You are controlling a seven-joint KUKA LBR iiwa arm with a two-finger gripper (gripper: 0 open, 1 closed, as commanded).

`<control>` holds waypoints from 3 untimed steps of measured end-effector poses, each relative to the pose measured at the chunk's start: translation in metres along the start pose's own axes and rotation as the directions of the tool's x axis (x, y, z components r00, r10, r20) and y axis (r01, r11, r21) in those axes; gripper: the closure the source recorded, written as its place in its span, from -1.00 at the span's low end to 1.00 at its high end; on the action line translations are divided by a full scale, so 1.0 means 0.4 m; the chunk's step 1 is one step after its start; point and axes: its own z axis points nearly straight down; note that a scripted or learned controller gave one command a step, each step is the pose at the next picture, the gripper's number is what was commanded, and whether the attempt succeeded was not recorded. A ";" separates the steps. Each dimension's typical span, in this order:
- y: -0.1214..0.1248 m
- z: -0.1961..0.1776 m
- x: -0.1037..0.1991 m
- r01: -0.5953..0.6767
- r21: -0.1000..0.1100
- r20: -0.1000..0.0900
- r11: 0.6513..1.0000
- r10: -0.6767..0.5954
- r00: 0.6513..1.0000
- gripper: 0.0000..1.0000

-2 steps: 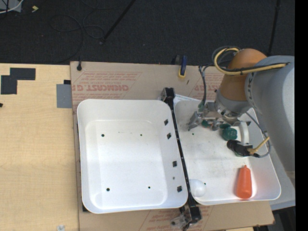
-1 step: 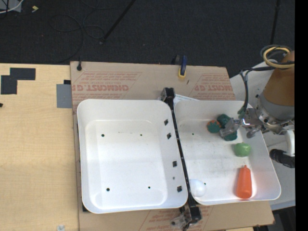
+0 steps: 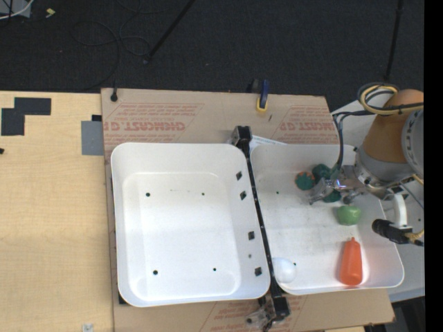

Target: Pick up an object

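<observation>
My gripper is low in the right bin, near its far right part, with the arm coming in from the right. Just left of it lies a small teal and orange object, and a dark green object sits right at the gripper's far side, partly hidden by it. A light green ball-like object rests just in front of the gripper. An orange bottle-shaped object lies near the bin's front right corner. A white rounded object sits at the front left corner.
The left bin sits beside the right one, split from it by a black divider rail. Both rest on cardboard with a blue and yellow clamp at the back edge. Cables loop over the arm's wrist.
</observation>
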 end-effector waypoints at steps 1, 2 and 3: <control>0.103 0.004 0.089 0.000 -0.005 0.004 1.000 0.000 1.000 -1.00; 0.099 0.010 -0.010 0.000 0.000 -0.001 1.000 0.000 1.000 -1.00; 0.097 0.011 0.132 0.001 0.003 -0.001 1.000 -0.001 1.000 -1.00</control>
